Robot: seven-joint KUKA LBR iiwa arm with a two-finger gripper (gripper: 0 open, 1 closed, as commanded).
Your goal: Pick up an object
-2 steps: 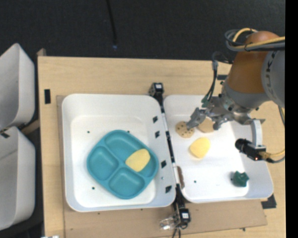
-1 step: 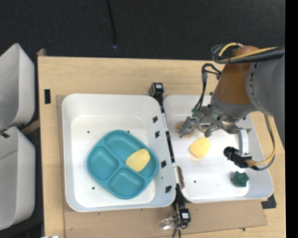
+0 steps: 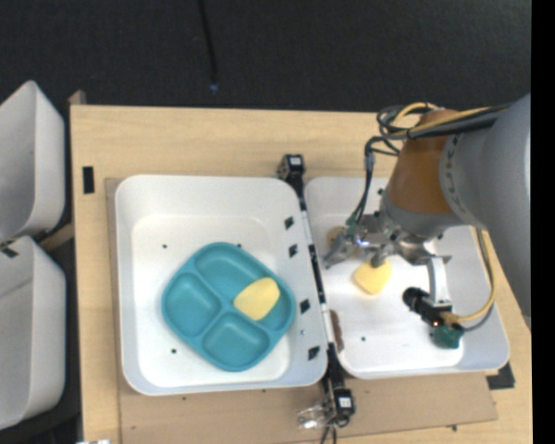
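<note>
The gripper (image 3: pixel 377 252) hangs low over the right bin (image 3: pixel 472 345), its metal fingers pointing down at a small yellow lump (image 3: pixel 372 278). Whether the fingers are apart or together cannot be told; the lump sits just under their tips, and no grasp on it is visible.

The lump looks rounded, light and probably soft, like foam or toy food, so it should squash a little and may roll. Its wider middle seems the best place to take hold.

To the fingers' left, the raised divider (image 3: pixel 312 266) between the bins stands near. Open white floor lies in front of and to the right of the fingers.

Further left, in the left bin (image 3: pixel 139 248), a blue divided tray (image 3: pixel 199 303) carries a second yellow piece (image 3: pixel 257 298), well apart from the fingers.
</note>
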